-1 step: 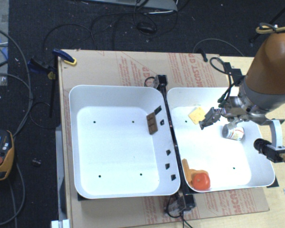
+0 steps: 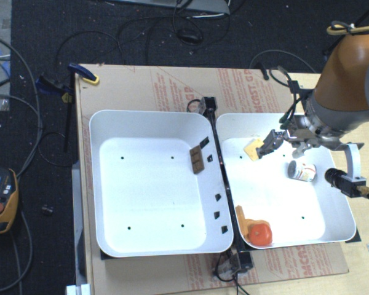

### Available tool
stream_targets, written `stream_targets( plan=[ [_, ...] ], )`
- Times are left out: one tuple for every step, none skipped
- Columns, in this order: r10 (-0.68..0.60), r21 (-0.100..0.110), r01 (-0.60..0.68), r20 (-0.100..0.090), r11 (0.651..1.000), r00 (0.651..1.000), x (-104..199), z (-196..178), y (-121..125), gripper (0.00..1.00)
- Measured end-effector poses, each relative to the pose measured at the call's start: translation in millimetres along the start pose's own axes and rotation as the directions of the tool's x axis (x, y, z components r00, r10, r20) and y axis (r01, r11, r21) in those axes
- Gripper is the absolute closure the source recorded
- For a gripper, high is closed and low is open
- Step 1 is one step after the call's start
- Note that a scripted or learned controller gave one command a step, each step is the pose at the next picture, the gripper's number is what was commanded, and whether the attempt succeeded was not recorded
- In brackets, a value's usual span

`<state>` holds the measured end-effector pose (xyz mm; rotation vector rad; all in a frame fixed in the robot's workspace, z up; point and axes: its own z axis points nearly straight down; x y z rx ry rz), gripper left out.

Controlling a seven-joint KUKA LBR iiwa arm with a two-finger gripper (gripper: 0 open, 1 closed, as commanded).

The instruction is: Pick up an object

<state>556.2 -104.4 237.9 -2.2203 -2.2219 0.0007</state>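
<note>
In the right bin (image 2: 332, 217), a pale yellow piece (image 2: 253, 148) lies near the far left corner. A white cylinder (image 2: 302, 171) lies on its side mid-bin. A red-orange round object (image 2: 259, 233) sits at the near left corner, with an orange stick (image 2: 240, 216) beside it. A brown block (image 2: 197, 160) leans at the right side of the left bin (image 2: 111, 183). My gripper (image 2: 273, 142) hangs low over the right bin, its dark tip just right of the yellow piece, with the cylinder to its lower right.
The grey and orange arm (image 2: 347, 78) reaches in from the upper right over the right bin's far side. A black clamp (image 2: 209, 105) sits where the bins meet. Cables and a blue-yellow clamp (image 2: 83, 74) lie beyond the board's far left corner.
</note>
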Motion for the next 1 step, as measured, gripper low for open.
stream_targets(
  plan=[
    [0.000, 0.002, 0.000, 0.000, 1.000, 1.000, -4.3, 43.6, 47.0, 0.00]
  ],
)
